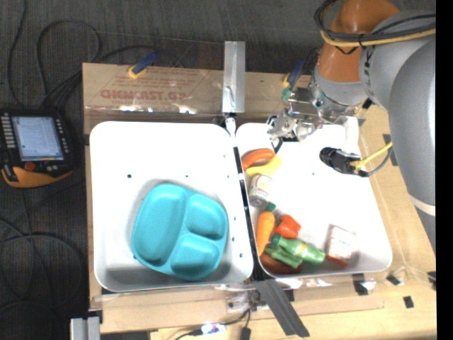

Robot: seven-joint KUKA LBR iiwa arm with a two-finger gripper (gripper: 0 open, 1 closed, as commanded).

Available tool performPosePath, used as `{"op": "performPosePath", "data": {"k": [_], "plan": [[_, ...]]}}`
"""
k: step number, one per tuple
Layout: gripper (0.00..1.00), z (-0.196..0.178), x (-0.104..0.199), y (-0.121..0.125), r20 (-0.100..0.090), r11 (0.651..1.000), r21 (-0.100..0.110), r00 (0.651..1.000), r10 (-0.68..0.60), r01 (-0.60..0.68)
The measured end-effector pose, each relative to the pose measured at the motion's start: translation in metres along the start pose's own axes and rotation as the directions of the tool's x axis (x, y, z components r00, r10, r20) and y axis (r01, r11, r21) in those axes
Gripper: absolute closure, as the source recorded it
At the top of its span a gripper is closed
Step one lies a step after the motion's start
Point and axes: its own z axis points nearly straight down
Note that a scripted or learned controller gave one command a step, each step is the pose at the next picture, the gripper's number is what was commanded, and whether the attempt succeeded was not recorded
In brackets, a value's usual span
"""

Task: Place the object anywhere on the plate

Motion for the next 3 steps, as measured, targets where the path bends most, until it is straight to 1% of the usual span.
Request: {"op": "performPosePath", "data": {"k": [1,2,3], "plan": [[1.0,0.006,0.043,-0.115,-0.004,0.978,0.001,0.978,-0.21,0.21],[1.0,-0.044,0.027,-0.117,-0.004,0.977,-0.001,0.977,-0.211,0.211],[1.0,0.0,0.086,-0.155,-0.004,0.962,0.002,0.962,-0.274,0.274]]}}
